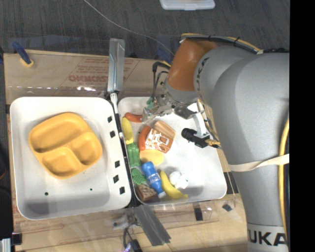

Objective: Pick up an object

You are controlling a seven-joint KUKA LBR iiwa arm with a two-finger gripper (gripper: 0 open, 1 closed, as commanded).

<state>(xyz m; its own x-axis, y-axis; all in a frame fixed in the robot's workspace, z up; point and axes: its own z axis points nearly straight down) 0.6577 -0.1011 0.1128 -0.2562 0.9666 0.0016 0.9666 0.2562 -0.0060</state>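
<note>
claw [153,109] over right bin [216,170] far end, beside orange-white carton [158,138] | open/shut: cannot tell, nothing seen held | carton lies on the pile mid-bin: likely light, crushable, slick; take across its narrow sides | yellow tray [65,144] in left bin

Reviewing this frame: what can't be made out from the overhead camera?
- Pincer: small and blurred against clutter; whether it grips anything cannot be told.
- Right bin: its far right part is covered by the grey arm.
- Brown item at the near edge: partly under the blue bottle and banana; identity unclear.
- White object: cut off by the top edge.
</note>
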